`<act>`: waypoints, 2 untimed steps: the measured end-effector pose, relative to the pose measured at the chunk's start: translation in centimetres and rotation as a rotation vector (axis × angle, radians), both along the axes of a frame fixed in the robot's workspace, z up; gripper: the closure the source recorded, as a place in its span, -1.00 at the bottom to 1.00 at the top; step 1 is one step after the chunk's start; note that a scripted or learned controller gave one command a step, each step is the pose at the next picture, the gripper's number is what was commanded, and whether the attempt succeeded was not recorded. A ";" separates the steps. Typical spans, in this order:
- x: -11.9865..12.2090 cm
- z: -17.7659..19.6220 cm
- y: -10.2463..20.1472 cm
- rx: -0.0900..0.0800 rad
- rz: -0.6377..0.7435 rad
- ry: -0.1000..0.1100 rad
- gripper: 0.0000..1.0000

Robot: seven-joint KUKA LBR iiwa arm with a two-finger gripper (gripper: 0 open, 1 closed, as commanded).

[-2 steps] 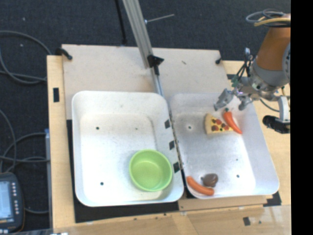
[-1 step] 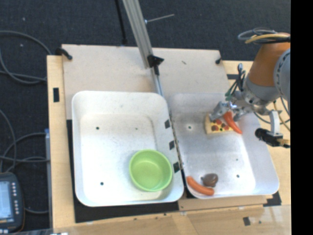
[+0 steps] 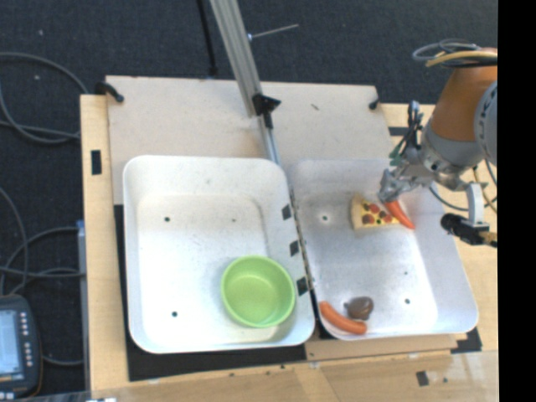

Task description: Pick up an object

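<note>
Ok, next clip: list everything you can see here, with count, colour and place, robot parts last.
Bins: two, white, side by side on the bench.
Bowl: one, green, near corner of the left bin.
Pizza slice toy: one, tan with red dots, upper part of the right bin.
Carrot toy: one, orange, touching the pizza slice's right side.
Sausage toy: one, orange-red, right bin's front edge.
Brown lump: one, beside the sausage.
Gripper: one, grey, above the carrot.

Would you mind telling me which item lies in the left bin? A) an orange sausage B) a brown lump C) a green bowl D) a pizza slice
C: the green bowl sits near the front of the left bin, while the pizza slice lies in the right bin.
</note>
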State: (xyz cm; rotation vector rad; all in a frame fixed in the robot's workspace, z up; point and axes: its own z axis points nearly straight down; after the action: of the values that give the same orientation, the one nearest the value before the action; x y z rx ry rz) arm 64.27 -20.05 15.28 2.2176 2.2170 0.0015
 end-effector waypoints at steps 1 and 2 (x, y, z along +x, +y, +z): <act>0.9 5.6 -0.8 0.002 0.003 -0.003 1.00; 1.0 9.1 -0.8 0.003 0.004 -0.001 1.00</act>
State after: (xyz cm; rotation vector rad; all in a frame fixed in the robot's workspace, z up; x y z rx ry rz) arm 65.27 -20.88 24.36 2.2141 2.2224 0.0061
